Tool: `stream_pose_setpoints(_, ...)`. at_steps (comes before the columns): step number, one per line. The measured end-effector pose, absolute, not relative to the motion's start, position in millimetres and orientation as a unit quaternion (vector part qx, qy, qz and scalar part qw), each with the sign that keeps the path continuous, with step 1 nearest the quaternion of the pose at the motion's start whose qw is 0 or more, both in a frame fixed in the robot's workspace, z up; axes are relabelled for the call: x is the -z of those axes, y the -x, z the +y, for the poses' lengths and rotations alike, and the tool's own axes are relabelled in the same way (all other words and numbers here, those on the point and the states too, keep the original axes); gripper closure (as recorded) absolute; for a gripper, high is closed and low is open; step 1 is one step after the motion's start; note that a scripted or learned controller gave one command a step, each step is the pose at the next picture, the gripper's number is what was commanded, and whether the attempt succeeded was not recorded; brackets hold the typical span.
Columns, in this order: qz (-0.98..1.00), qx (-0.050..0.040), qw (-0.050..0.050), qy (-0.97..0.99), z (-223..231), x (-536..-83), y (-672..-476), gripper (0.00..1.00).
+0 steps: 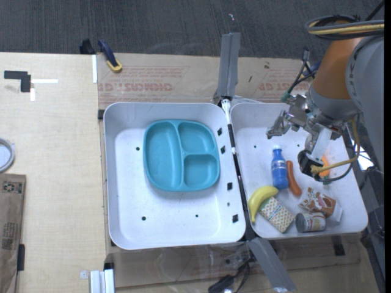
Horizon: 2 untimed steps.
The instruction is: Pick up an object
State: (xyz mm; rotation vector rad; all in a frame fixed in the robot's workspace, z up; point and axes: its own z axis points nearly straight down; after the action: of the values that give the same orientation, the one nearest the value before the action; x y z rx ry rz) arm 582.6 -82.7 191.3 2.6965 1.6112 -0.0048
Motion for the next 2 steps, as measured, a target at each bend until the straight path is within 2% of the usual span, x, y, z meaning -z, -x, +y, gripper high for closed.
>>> stream_pose_setpoints(1, 0.51, 0.0019, -0.001, -0.86, -99.7, -90.7, -569.5, 0.0)
stream_pose_setpoints(2, 0.51, -0.0008, 0.002, -0.86, -101.6, -105.2, -572.3, 1.0)
